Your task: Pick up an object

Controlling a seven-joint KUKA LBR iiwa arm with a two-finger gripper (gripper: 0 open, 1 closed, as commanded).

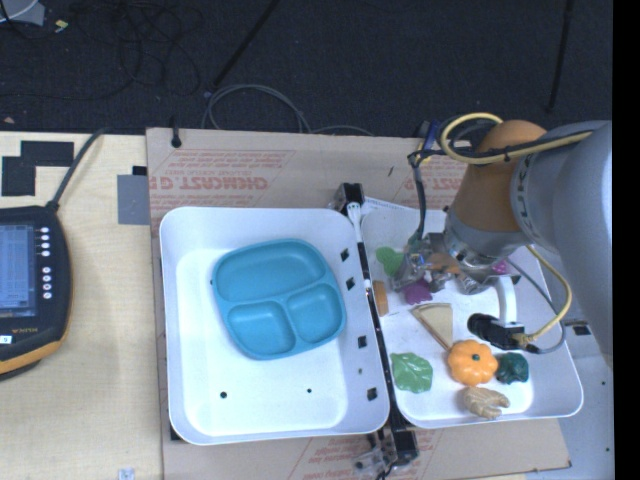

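The gripper [432,268] hovers low over a purple toy [417,292], grip unreadable from here; it looks light, small, likely slippery plastic.

Robot lab: teach pendant [25,283], loose cables [250,103], cardboard-covered bench [260,173].

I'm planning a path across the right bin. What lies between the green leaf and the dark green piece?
The camera view shows the orange pumpkin between the green leaf and the dark green piece, near the latter.
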